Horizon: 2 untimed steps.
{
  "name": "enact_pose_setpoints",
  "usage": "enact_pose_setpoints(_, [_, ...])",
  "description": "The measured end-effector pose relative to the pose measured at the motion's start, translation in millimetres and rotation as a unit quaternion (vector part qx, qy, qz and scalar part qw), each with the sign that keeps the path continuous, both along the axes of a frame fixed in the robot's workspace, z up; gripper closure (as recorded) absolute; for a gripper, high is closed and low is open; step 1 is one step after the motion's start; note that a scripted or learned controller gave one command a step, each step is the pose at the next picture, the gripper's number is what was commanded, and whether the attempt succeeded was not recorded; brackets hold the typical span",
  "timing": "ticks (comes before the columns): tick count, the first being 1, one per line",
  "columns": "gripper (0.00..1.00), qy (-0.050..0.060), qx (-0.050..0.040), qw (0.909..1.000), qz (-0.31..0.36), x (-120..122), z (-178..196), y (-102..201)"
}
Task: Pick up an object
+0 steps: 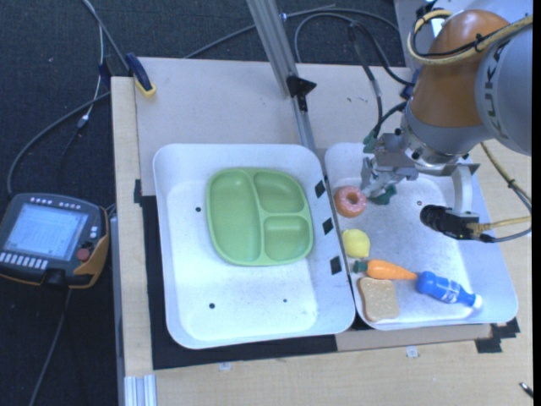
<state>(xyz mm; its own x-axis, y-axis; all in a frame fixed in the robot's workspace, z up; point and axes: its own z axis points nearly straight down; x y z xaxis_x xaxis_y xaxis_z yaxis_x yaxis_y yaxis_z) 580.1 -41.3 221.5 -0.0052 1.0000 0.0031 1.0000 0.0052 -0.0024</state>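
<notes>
1. The step in hand looks like the approach to a pick: the claw [378,186] hangs low over the right bin [499,299], near that bin's far left corner, and I see nothing held in it.
2. The nearest candidate is the pink doughnut [349,200], lying against the right bin's left wall just beside the claw and slightly nearer the camera. They look close to touching, but whether they meet I cannot tell.
3. Whether the claw is apart or together cannot be told from this slanted view; its tips are dark and blend with a green part there.
4. Other choices lie along the right bin's near edge: a yellow lemon [357,243] by the left wall, an orange carrot [390,270] just past it, a slice of bread [379,299] in the near left corner, and a blue bottle [445,288] towards the near right.
5. The next move, as I judge it, calls for centring over the doughnut, descending, and closing. The bin wall beside it leaves little room, so a slip is a fair risk.
6. The arm [461,66] reaches in from the surface's far right edge, its orange band above the wrist, wrist pointing down.
7. The left bin [182,227] holds a green divided plate [258,215].
</notes>
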Motion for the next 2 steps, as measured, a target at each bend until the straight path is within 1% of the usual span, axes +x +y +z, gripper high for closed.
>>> enact_pose_setpoints(1, [1.0,0.0,0.0001,1.0,0.0,-17.0,4.6,48.2])
enact_pose_setpoints(2, [1.0,-0.002,-0.0004,1.0,0.001,-15.5,12.3,104.8])
